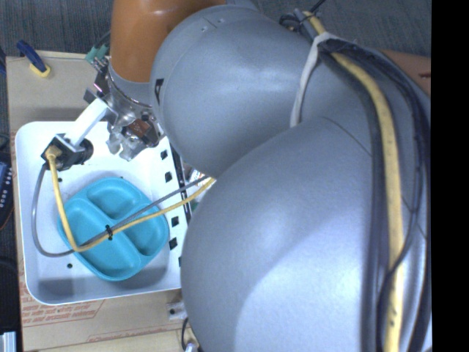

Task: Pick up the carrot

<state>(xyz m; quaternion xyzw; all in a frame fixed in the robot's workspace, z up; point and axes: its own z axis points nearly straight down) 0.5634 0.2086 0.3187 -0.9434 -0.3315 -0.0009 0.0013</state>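
A large grey robot arm (293, 196) dominates the camera view, reaching in from the right over a white bin (33, 270) on a table. An orange band (146, 20) sits above the wrist. The end effector (132, 134) hangs over the bin's upper part, just above a blue divided plate (117, 226); whether it is released or clenched cannot be told. A yellow cable (66, 218) and a grey cable (37, 226) loop over the plate.

The carrot cannot be made out; it may lie hidden beneath the arm. If it is a toy carrot, it would likely be light, stiff and somewhat smooth, best taken across its thicker middle, though that is a guess.

Faint red print (58, 310) runs along the cardboard edge below the bin, too small to read.
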